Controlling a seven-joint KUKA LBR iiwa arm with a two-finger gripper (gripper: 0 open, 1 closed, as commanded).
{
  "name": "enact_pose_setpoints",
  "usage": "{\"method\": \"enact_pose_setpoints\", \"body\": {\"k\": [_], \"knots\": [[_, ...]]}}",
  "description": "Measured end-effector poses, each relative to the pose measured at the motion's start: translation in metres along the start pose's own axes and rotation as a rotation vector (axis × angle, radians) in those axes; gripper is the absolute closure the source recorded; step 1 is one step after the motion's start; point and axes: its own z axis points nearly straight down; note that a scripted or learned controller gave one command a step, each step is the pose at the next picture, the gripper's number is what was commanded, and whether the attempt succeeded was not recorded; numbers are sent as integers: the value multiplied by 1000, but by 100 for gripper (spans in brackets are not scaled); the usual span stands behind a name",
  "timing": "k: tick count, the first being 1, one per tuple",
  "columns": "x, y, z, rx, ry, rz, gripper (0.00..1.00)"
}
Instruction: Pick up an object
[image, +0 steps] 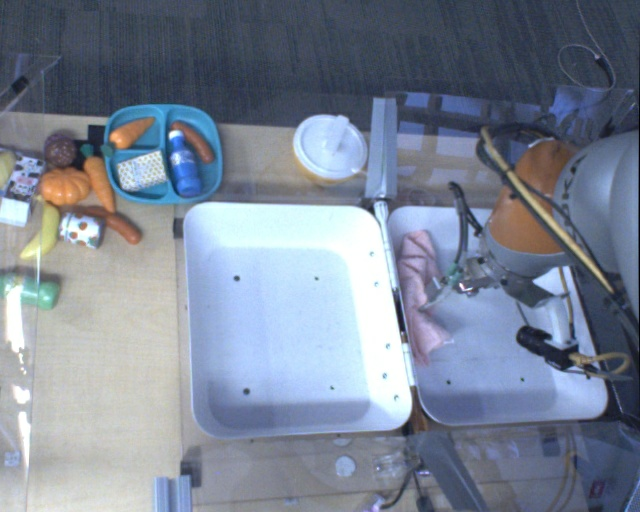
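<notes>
No legible text, label, brand, number or sign anywhere.

bright, even overhead light | soft shadows — slight blur | glare at left edge

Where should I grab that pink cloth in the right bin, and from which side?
Probably the pink cloth at its bunched middle, coming straight down from above. It lies as a long, narrow roll along the left wall of the right bin, so closing across its short width looks easiest; a side approach would likely meet the wall.
</notes>
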Motion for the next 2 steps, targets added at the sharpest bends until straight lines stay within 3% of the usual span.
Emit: {"method": "enact_pose_setpoints", "body": {"k": [1,2], "knots": [[-36,63,3,4,5,10,0],[-29,-13,1,4,6,-105,0]]}}
